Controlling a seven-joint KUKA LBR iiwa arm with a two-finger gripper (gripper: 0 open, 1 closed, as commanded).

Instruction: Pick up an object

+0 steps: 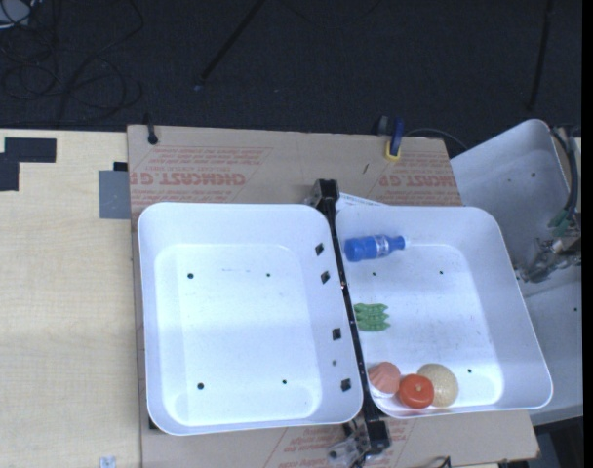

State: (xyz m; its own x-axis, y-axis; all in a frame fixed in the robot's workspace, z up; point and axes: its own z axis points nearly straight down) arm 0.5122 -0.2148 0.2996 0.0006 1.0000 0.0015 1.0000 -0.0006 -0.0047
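Lying in the right bin (492,261): blue bottle (374,248) on its side by the far wall, green pod (372,317) near the left wall, then pink piece (383,376), red ball (415,391) and tan ball (439,382) clustered at the near edge. End effector state: cannot tell.

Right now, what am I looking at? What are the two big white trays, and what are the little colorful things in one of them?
You are looking down from a camera fixed above a bench. The two white trays are shallow bins sitting side by side. A robot arm is meant to reach in from the right and pick something up. The left bin has small dark dots on its floor. In the right bin lie a blue bottle on its side near the top, a small green thing by the middle divider, and at the bottom corner three round things bunched together: a pink one, a red one and a tan one. Nothing is being held.
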